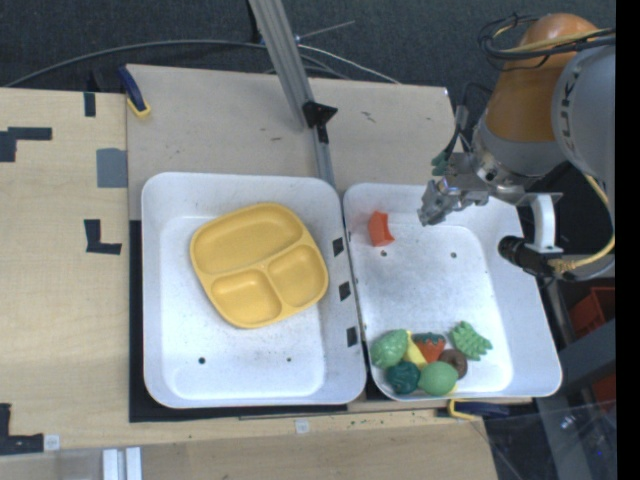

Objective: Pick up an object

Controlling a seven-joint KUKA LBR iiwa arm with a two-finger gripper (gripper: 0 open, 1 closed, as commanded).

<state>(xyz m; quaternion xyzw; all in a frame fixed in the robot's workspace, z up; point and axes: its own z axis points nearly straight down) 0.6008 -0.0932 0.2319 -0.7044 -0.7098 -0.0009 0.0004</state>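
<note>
A small orange-red object lies in the right bin near its far left corner. Several toy foods are clustered at that bin's near edge: a light green piece, a dark teal piece, a green round piece, a red-orange piece and a green leafy piece. My gripper hangs over the right bin's far edge, to the right of the orange-red object and apart from it. Nothing shows between its fingers.
A yellow three-compartment plate lies in the left bin. A slanted metal pole rises behind the bins. The grey arm with its orange band fills the upper right.
</note>
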